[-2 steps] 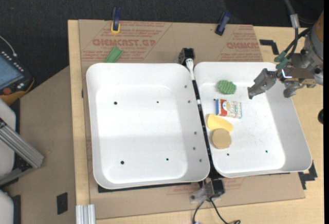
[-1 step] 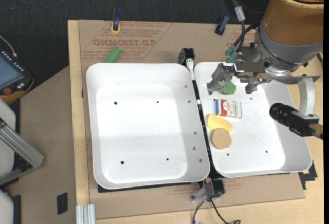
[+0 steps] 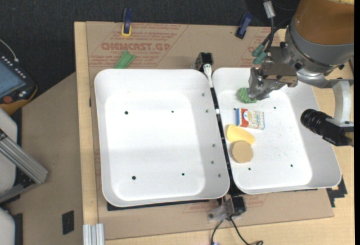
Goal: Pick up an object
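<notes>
Two white bins sit side by side on my bench, the left bin filling the middle of the frame and the right bin taking the right-hand part. From the upper right of the frame the arm reaches down, and I see its gripper low over the upper left area of the right bin. I cannot tell from this angle whether the fingers are open or closed. Just at the gripper's left side lies a green object, touching or nearly touching it, partly hidden by the gripper body; I can't say that it is held.

Below that, toward the middle of the right bin, a small white packet with red and blue print lies flat. Just under it is a yellow piece, and against that one's lower edge a round tan disc. All three cluster near the bin's left wall.

The bins rest on a brown cardboard sheet with red lettering, and a small green item lies on it at upper left.
</notes>
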Robot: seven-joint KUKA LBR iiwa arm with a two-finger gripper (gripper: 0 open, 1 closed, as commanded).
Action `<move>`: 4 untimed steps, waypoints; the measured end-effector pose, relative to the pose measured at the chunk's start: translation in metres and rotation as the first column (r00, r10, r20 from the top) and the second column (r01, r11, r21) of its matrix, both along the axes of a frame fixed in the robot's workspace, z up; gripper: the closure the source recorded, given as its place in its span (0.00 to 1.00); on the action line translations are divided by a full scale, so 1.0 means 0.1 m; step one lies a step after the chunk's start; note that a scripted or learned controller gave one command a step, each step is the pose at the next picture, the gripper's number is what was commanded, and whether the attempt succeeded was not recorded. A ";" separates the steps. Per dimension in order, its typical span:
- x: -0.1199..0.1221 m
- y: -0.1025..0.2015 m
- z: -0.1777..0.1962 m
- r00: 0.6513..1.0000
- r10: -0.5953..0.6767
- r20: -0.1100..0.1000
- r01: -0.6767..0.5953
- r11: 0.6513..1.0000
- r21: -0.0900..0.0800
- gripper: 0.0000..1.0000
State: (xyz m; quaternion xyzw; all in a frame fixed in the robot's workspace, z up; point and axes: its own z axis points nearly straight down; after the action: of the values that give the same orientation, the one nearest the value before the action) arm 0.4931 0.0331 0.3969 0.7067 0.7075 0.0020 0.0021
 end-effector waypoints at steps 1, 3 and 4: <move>-0.16 -0.48 -0.99 1.000 -0.008 -0.017 0.008 1.000 -0.001 1.00; -0.14 0.26 -0.56 1.000 0.001 -0.011 -0.001 1.000 0.000 1.00; -0.13 0.81 0.18 1.000 0.006 0.004 -0.006 1.000 0.004 1.00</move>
State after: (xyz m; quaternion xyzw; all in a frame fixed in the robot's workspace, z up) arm 0.4798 0.1142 0.4149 0.7044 0.7098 0.0046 0.0020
